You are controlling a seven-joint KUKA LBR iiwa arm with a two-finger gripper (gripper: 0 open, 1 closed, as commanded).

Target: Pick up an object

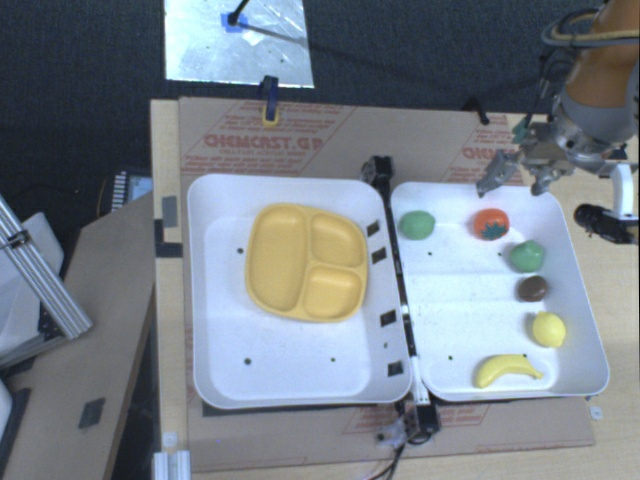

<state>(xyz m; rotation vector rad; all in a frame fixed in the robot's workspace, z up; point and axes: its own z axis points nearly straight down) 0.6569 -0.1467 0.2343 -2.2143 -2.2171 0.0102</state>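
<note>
Gripper is hanging over the far edge of the right bin, fingers spread apart and holding nothing. The orange tomato-looking thing sits just below it, between two green pieces.

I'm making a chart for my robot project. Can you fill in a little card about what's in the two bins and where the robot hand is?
left bin: yellow plastic divided plate
right bin: green round fruit, orange-red tomato, green ball, brown ball, yellow lemon, yellow banana
gripper: open, above the right bin's far edge, holding nothing
</note>
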